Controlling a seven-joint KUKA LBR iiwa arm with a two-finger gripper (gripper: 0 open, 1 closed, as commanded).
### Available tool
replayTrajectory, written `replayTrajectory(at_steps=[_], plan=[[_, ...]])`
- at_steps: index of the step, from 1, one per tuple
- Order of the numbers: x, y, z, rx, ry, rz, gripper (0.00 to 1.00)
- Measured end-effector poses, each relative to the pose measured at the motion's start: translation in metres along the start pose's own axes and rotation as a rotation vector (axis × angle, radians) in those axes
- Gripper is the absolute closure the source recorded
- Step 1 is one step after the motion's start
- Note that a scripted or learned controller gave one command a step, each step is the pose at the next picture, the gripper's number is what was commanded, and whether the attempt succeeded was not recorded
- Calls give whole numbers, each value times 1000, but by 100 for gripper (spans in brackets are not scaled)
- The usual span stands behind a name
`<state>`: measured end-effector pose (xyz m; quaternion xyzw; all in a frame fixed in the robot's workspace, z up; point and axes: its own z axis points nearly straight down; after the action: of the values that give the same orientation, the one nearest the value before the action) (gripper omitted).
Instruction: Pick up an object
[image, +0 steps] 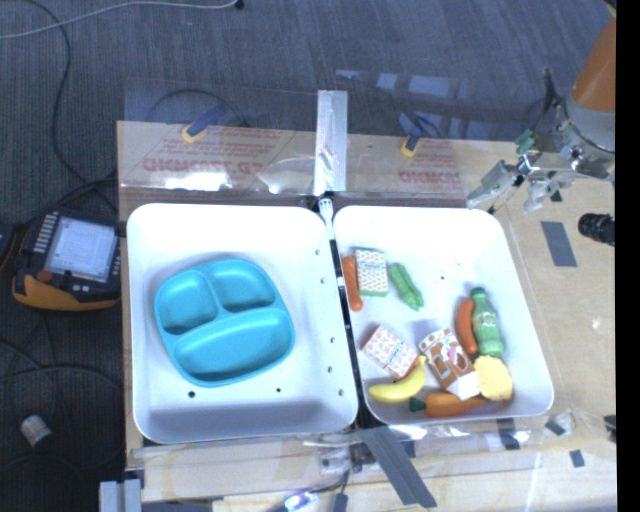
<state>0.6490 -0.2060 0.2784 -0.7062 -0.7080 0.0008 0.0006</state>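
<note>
My count: two white bins. Left bin (140, 300): one blue divided plate (222, 320). Right bin (520, 290): one banana (395, 387), two carrots (351, 283) (446, 404), one green pod (406, 285), one green bottle (487, 325), one sausage (465, 325), one lemon-yellow piece (493, 378), three patterned packets (371, 271) (388, 350) (446, 356). Gripper (515, 180) sits above the right bin's far right corner, outside it, nothing between its fingers; I cannot tell how far they are parted.

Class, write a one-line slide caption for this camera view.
Gripper hovers beyond the right bin of toy food; blue tray fills the left bin.
</note>
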Motion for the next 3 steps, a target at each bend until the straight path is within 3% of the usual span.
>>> replayTrajectory(at_steps=[1,2,3], plan=[[-8,-17,136,1,-1,-77,0],[-13,-53,143,-1,-1,-264,0],[-12,-60,189,-10,2,-503,0]])
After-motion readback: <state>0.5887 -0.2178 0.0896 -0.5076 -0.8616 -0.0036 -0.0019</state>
